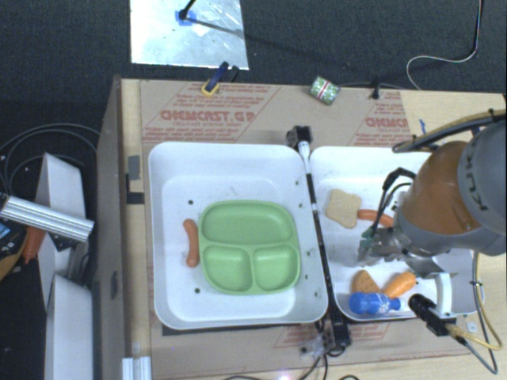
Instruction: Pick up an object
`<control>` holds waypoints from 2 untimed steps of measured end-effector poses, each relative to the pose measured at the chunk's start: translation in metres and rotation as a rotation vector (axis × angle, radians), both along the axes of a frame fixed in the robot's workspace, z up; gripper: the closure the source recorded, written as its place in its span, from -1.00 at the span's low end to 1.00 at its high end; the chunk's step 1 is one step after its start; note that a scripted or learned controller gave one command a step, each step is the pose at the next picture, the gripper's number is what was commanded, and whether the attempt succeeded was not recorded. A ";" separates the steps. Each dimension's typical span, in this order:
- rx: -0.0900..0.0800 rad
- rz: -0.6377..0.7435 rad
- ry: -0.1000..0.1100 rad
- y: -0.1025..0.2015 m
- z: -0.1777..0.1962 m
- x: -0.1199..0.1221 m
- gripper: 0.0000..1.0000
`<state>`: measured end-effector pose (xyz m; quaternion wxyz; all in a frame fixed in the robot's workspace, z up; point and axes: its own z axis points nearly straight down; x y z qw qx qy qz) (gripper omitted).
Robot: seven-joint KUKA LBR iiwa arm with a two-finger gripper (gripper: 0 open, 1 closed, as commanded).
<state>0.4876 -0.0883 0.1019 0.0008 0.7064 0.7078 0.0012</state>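
Here, the gripper (pixel 369 248) sits low in the right bin (pixel 348 165), near a flat tan bread slice (pixel 343 207); jaw opening cannot be told. A sausage (pixel 190 242), long axis near-far, lies left of the green 3-compartment plastic tray (pixel 249 246) in the left bin (pixel 170 212).

The arm (pixel 467 188) is grey with a broad orange band, black cables trailing along it.

A green-and-white roll (pixel 324 90) is lying near the bench's far edge, with a yellow-and-blue clip (pixel 216 79) sitting left of it. A shiny sheet (pixel 188 20) is lying beyond the bench.
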 end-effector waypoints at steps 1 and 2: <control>-0.002 0.001 -0.001 -0.029 0.084 0.030 1.00; -0.001 0.002 0.001 -0.035 0.070 0.081 1.00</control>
